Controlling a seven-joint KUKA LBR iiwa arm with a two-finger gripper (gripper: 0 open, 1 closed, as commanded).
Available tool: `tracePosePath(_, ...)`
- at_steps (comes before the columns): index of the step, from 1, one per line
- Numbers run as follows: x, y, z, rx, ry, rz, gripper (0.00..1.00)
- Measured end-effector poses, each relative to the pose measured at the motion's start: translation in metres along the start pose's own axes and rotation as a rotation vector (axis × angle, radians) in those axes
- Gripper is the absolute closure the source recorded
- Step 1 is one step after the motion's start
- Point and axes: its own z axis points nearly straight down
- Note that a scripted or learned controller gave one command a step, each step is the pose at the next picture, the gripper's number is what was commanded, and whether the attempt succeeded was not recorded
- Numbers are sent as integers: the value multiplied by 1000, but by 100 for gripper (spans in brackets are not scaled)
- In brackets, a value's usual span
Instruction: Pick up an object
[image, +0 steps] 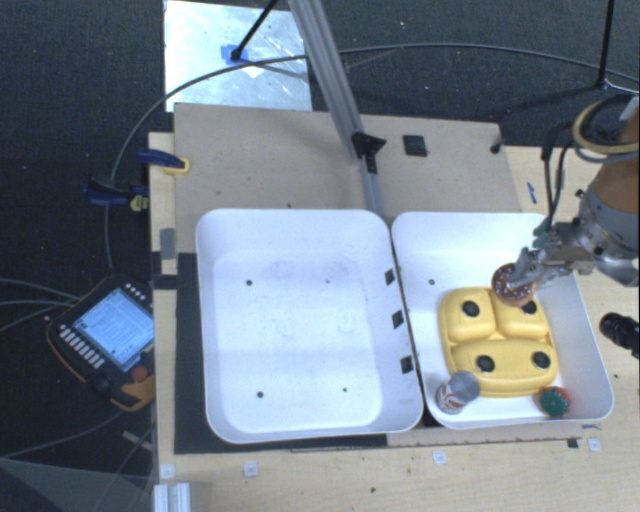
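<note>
Now the claw (522, 275) hovers touching a brown ring (513, 285) (right bin (440, 240)).

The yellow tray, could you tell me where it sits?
The yellow tray lies in the right bin, toward its near edge, between a grey ball and a green ball.

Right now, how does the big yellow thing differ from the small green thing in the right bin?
The yellow object is far larger than the green object. The yellow one is blocky with dark holes and sits mid-bin; the green one is roundish, tucked in the bin's near right corner. The gripper is by the yellow one, away from the green. Both lie in the right bin.
</note>
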Motion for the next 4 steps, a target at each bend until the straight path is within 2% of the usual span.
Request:
tracePosePath(3, 174, 27, 5, 2, 3, -6, 100)
tracePosePath(4, 214, 42, 21, 3, 2, -3, 100)
